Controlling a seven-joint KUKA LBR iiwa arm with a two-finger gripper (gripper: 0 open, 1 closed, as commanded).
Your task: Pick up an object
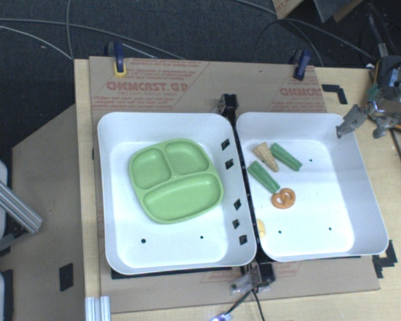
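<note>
The right bin (361, 199) holds two green stick-shaped pieces (285, 157) (262, 176), a tan wedge (264, 154) and an orange pretzel-shaped piece (283, 198), all in its left half. A small yellow bit (261, 229) lies by that bin's left wall. My gripper (364, 127) hangs over the right bin's far right corner, well to the right of the pieces. It is open, with nothing between its fingers.
A green divided plate (177, 179) lies in the middle of the left bin (113, 233). Black clips run along the divider between the bins (235, 172). Clamps (119, 57) (301, 63) hold the brown board at its far edge.
</note>
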